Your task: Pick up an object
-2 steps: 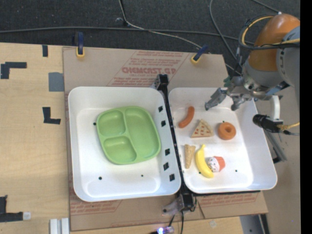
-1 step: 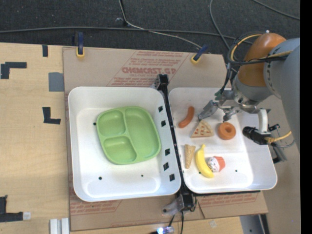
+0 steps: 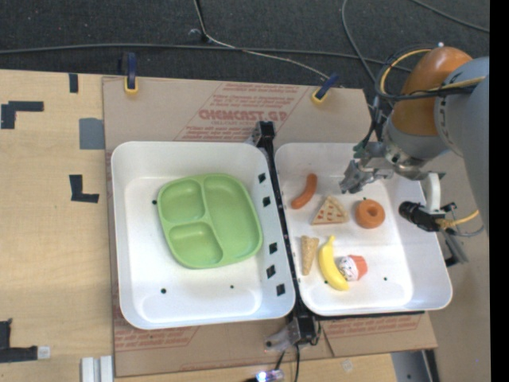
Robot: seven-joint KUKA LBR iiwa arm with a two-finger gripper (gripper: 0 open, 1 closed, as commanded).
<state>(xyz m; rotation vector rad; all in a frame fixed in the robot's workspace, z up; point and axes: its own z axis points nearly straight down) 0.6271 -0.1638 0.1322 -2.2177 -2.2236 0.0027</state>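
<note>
Seen from above, the gripper [image 3: 355, 179] hangs over the right bin [image 3: 421, 281], its grasp impossible to make out from this angle. A hot dog [image 3: 304, 190] lies just to its left, a pizza slice [image 3: 329, 212] below it and a doughnut [image 3: 369, 213] beside that. A banana [image 3: 330, 264] lies nearer the front wall. A green divided plate [image 3: 209, 220] occupies the left bin [image 3: 131, 237].
</note>
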